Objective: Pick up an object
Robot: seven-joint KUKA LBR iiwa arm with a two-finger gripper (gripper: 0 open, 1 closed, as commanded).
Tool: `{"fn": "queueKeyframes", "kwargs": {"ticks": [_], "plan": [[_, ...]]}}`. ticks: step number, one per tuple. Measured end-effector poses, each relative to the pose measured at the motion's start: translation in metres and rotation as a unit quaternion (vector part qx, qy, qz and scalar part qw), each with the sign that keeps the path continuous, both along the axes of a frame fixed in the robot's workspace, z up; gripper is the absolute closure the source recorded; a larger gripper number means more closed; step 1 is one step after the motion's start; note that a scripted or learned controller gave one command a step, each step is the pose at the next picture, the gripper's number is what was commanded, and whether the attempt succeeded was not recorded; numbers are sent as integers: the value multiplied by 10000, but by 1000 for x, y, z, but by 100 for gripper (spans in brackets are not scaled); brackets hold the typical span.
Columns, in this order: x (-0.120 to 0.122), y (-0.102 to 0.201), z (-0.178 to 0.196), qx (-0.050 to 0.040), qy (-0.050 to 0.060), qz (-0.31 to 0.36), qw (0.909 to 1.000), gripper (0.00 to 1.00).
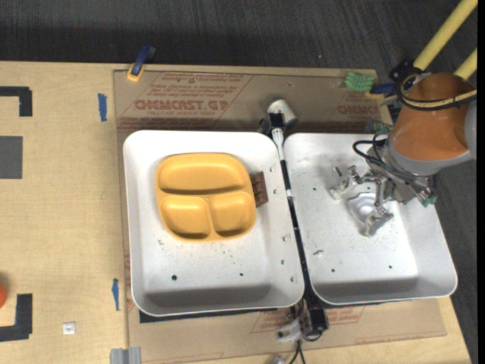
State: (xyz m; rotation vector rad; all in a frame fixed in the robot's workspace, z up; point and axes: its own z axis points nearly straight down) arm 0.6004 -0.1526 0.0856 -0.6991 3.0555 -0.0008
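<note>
The gripper sits low in the right bin; whether its fingers are spread is unclear; the yellow tray lies untouched, nothing lifted yet.

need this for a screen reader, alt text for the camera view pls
A grey arm's gripper reaches from the right, low over the right white bin. The left white bin holds a yellow three-compartment tray with a small brown object at its right edge.
</note>
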Motion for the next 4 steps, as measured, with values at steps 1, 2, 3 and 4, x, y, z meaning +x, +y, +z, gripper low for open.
{"fn": "queueKeyframes", "kwargs": {"ticks": [1,2,3,4], "plan": [[14,33,0,-6,0,1572,9876,0],[-18,54,-1,-8,18,3178,9481,0],[38,43,0,-12,2,3042,9526,0],[8,27,0,-10,20,3674,9301,0]]}}
